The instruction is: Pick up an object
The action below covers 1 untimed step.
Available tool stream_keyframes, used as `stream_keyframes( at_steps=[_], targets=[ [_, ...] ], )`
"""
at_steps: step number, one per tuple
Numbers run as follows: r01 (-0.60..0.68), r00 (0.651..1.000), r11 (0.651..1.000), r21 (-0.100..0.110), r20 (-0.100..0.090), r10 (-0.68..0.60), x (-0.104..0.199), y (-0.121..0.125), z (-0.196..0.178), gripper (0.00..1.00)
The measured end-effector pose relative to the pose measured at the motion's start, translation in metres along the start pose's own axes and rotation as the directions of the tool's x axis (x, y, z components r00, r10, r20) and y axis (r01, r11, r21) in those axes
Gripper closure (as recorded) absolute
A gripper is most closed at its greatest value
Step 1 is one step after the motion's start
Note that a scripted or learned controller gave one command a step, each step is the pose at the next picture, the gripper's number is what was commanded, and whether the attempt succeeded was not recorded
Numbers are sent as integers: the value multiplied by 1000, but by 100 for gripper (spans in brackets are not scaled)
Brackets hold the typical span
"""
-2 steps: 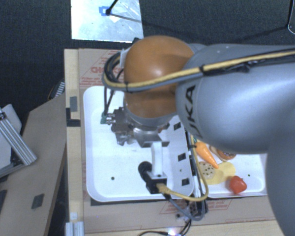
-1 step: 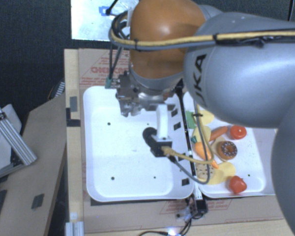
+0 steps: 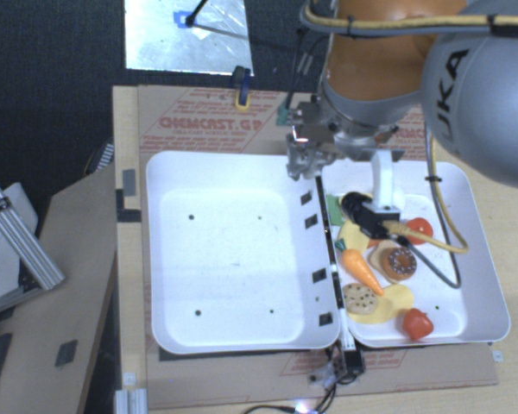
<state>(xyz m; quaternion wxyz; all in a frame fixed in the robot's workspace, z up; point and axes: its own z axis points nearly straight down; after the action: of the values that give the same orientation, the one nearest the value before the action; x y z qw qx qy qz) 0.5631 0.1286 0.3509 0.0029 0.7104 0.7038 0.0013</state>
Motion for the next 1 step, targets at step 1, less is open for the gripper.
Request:
stream_keyframes(
  at_steps=[1],
  targets=[
    [19, 1000, 1000, 21, -1, -19, 68, -75, 122, 100]
  ],
)
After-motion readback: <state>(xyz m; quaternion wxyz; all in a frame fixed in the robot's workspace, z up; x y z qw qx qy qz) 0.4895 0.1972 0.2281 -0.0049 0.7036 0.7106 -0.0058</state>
